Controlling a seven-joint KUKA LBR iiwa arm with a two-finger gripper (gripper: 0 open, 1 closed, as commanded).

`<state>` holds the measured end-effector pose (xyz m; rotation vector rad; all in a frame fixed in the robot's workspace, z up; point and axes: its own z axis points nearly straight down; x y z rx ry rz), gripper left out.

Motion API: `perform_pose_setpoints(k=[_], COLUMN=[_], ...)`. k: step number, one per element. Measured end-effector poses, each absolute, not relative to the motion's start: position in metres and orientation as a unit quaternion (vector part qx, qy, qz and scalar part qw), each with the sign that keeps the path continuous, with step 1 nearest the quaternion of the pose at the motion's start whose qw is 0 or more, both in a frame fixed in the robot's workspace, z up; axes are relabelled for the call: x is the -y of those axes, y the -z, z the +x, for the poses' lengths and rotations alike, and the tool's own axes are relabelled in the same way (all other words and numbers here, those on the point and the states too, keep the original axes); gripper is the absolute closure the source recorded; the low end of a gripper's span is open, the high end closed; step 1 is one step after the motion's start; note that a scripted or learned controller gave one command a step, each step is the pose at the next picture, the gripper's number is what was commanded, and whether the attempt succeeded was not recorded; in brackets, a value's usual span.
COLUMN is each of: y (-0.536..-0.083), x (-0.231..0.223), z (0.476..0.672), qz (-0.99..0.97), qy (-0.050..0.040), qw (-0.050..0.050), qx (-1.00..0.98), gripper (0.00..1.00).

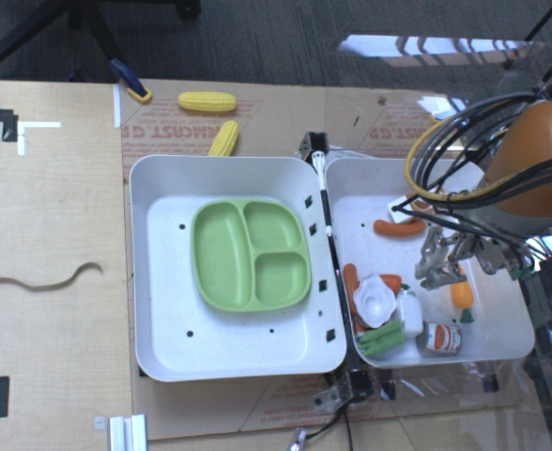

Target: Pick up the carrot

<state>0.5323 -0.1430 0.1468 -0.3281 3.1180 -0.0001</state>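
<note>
The carrot (461,296), a short orange piece with a small green top, lies in the right bin (501,350) near its right side. My gripper (439,269) hangs over the same bin, just left of and slightly above the carrot, close to it. The metal gripper body and the cables hide part of the carrot's upper end. Nothing can be made out held in the gripper.
Also in the right bin are an orange-red sausage (398,228), a reddish stick (350,282) by the left wall, a white cup (375,299), green beans (381,339) and a small bottle (440,338). The left bin (154,280) holds a green divided plate (251,254). Two corn cobs (207,102) lie behind it.
</note>
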Motion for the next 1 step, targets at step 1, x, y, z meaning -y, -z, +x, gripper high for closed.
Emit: perform_pose_setpoints(k=[1], y=[-0.1467], x=[0.1431], z=[0.5322], qz=[-0.104], qy=[0.0001], qw=[0.003], qx=[-0.995], gripper=[0.0])
